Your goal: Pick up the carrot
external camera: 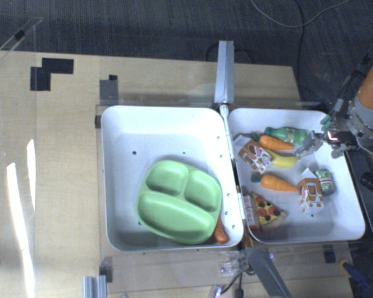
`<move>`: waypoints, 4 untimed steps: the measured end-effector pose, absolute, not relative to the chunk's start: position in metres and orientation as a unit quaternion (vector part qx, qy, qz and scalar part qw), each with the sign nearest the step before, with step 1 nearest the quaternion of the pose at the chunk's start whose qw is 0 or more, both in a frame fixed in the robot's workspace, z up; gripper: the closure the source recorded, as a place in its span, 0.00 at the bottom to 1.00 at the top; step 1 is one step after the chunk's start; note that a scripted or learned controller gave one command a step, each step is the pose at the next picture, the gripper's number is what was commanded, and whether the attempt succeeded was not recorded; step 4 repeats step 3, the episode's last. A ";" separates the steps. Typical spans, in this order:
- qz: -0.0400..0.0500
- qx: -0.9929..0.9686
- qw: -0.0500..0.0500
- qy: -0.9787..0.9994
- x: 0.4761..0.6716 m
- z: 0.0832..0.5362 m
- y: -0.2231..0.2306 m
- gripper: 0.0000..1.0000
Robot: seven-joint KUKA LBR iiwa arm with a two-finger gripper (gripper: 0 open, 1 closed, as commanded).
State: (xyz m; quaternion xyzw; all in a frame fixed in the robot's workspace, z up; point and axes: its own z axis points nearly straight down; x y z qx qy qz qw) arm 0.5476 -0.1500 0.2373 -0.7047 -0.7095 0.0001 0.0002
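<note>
gripper (308, 144) open, tips by carrot (276, 143)

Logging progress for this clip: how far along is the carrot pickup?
Nothing looks done yet: two carrots lie in the right bin, one by the green bottle, another lower down. In hand: the claw sits low at the upper carrot's right end. Still left: gripping and lifting one.

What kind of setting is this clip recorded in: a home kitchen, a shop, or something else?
Most likely a robotics lab bench, not a kitchen. Two white bins sit side by side on a wooden bench, toy food such as a carrot lies in the right one, and loose cable trails over grey carpet.
</note>
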 end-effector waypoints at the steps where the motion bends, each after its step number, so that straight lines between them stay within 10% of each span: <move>1: -0.001 -0.605 0.000 -0.796 0.539 0.092 -0.099 0.00; 2: -0.002 -0.604 -0.001 -0.797 0.541 0.101 -0.098 1.00; 4: -0.001 -0.666 0.000 -0.746 0.536 0.183 -0.019 1.00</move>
